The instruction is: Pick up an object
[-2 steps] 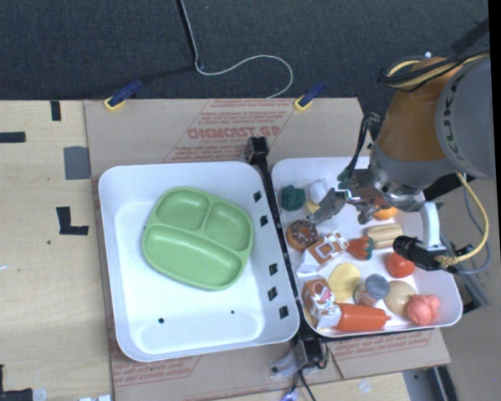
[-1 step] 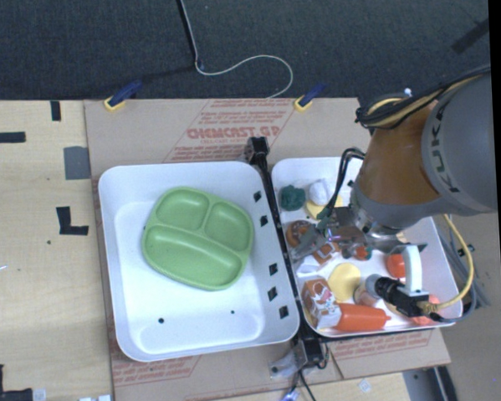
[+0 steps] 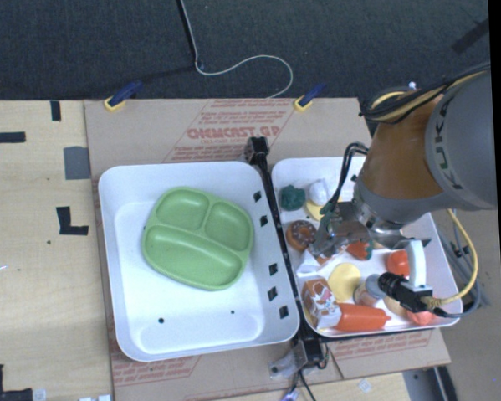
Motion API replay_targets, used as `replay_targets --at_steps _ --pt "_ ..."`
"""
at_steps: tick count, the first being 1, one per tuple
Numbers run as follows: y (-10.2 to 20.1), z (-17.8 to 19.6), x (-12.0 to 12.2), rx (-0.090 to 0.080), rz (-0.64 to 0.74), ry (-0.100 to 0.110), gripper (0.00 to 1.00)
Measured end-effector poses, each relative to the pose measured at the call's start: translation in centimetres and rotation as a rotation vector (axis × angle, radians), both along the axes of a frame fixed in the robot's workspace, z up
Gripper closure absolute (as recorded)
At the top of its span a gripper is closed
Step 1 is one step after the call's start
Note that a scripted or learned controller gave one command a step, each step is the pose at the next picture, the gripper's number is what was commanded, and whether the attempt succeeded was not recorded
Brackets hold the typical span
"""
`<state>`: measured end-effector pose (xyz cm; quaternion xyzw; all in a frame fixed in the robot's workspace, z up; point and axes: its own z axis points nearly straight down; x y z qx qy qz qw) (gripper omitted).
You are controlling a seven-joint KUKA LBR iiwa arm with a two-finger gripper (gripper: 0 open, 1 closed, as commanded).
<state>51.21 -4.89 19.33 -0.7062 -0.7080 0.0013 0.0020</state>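
Note:
My gripper (image 3: 334, 235) hangs low over the middle of the right bin (image 3: 448, 260), among small toy foods. Right by its tip lie a brown round piece (image 3: 301, 233), a yellow piece (image 3: 344, 278) and an orange-red piece (image 3: 358, 250). A teal piece (image 3: 291, 197) and a white one (image 3: 318, 189) sit toward the bin's far side. An orange carrot-like piece (image 3: 360, 318) and a brown-and-white piece (image 3: 317, 296) lie along the near edge. The arm's grey body hides the bin's right part.
The left bin (image 3: 131, 327) holds a green divided plate (image 3: 198, 237). A black divider (image 3: 272, 228) runs between the bins. A white and black fitting (image 3: 410, 283) sits over the right bin's near corner. Cardboard lies under both bins.

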Motion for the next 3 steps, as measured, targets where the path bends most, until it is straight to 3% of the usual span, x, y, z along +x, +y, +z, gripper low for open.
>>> replay_targets --at_steps 1,2,3 --pt "3.7 16.4 -1.1 0.001 0.005 -0.02 1.0" --pt "10.9 7.7 -2.7 0.0 0.005 0.005 1.0" --pt "9.9 17.8 -2.8 0.0 0.0 -0.012 1.0"
